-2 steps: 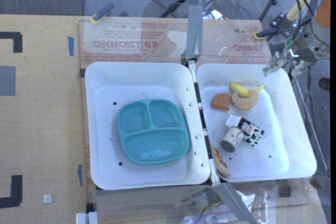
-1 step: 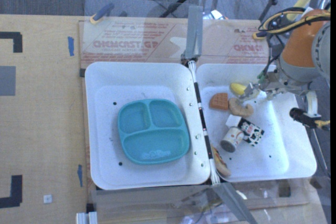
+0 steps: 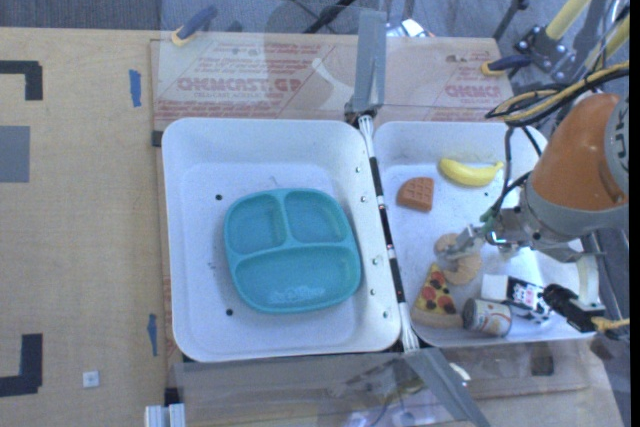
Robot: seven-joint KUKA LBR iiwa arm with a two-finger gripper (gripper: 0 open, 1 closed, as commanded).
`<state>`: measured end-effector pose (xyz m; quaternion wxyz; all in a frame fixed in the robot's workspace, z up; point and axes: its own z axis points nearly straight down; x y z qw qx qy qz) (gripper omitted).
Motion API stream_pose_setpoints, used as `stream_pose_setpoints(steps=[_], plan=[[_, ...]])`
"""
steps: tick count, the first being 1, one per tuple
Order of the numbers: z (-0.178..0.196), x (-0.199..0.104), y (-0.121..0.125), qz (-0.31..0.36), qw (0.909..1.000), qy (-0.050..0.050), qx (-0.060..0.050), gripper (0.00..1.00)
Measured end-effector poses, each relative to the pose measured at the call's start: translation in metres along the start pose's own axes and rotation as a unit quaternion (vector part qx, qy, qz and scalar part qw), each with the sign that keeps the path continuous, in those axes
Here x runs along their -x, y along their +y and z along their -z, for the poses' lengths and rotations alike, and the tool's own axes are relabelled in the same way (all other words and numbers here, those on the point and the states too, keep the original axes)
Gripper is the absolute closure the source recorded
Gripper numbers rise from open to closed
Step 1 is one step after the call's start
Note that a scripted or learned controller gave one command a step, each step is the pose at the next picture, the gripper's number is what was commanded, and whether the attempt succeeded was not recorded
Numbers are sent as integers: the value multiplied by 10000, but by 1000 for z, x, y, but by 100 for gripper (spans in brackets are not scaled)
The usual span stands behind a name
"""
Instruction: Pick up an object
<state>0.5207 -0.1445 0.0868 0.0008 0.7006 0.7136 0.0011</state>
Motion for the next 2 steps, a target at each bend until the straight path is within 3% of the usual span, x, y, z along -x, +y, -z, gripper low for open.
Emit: stream_pose_setpoints(steps=[1, 2], plan=[[0, -41, 71, 149, 9999, -5, 13, 0], [-2, -44, 135, -233, 9997, -6, -6, 0]])
